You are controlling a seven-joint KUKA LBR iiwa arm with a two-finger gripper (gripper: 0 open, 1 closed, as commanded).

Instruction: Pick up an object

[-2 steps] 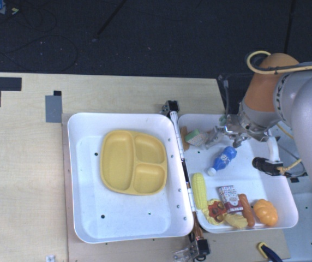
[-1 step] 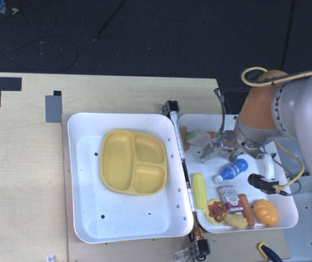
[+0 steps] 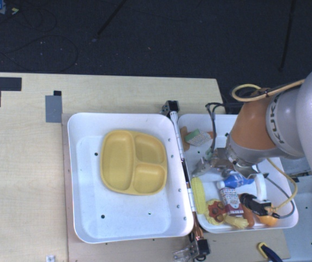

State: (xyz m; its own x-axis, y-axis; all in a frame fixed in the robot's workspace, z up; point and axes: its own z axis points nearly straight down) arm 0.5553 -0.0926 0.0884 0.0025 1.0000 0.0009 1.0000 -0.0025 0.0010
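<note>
On the pale wooden bench (image 3: 25, 162) sit two white bins (image 3: 85, 201).

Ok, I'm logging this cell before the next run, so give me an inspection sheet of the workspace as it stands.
Surface: pale wooden bench bearing two white bins side by side.
Job's things: right bin holds a heap of small items, among them a yellow corn cob, a tube and a blue-capped bottle.
Clutter: left bin holds a yellow divided plate.
Gripper: low over the right bin's middle; fingers hidden among the items.
Cables: a yellow loop by the arm; dark cords on the floor.
Surroundings: dark carpet beyond the bench.
</note>
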